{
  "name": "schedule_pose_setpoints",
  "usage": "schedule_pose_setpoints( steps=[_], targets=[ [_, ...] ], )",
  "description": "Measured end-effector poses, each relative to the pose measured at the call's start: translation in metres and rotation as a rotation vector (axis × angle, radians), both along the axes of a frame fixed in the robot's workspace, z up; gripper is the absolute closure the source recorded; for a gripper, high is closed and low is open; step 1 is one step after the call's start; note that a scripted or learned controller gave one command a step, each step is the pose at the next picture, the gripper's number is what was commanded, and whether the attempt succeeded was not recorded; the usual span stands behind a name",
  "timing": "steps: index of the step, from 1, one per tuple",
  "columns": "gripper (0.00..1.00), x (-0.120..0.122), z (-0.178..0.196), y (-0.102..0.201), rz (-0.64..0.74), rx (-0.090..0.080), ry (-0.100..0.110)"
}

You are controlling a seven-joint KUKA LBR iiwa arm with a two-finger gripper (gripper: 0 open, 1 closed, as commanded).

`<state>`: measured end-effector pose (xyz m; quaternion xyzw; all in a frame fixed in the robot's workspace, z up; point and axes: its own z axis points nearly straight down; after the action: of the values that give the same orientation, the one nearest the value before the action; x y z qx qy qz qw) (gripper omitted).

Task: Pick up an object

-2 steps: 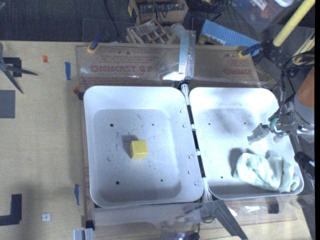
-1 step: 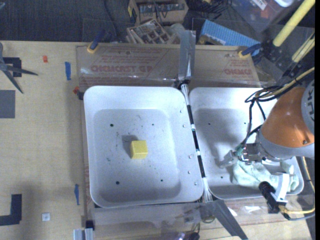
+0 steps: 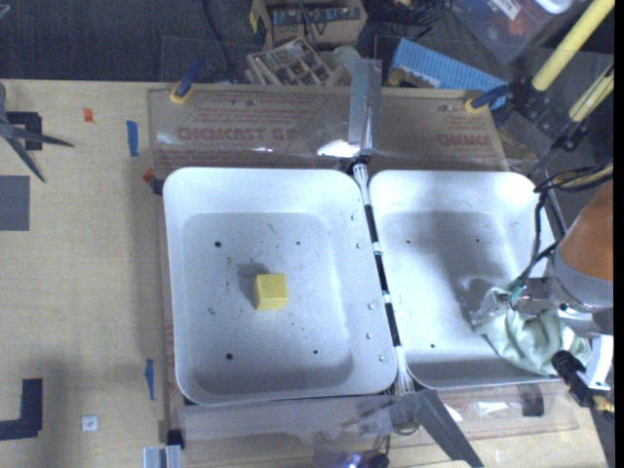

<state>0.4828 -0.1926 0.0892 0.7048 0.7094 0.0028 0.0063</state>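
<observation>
Down in the right-hand shallow white bin (image 3: pixel 458 222), the jaws (image 3: pixel 507 305) press into a crumpled pale-green cloth (image 3: pixel 522 334), their state impossible to tell, while a small yellow foam cube (image 3: pixel 271 292) sits well apart to their left in the left-hand white bin (image 3: pixel 195 203).

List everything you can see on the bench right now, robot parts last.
Bins: 2, white, side by side; left bin, right bin.
Block: 1, yellow, near the middle of the left bin.
Cloth: 1, pale greenish-grey, crumpled in the right bin's near right corner.
Clamps: 2, blue and yellow, at the back.
Arm: 1, grey with orange band, at the right edge.
Gripper: 1, down at the cloth.
</observation>
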Motion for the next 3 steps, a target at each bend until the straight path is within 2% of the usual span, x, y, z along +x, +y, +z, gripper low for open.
schedule_pose_setpoints(
  steps=[1,2,3],
  targets=[
    [1.00,0.001,0.011,-0.002,-0.004,-0.003,-0.005],
    [1.00,0.007,0.001,-0.025,0.106,0.004,0.001],
    [1.00,0.010,0.096,0.033,-0.202,0.006,0.012]
  ],
)
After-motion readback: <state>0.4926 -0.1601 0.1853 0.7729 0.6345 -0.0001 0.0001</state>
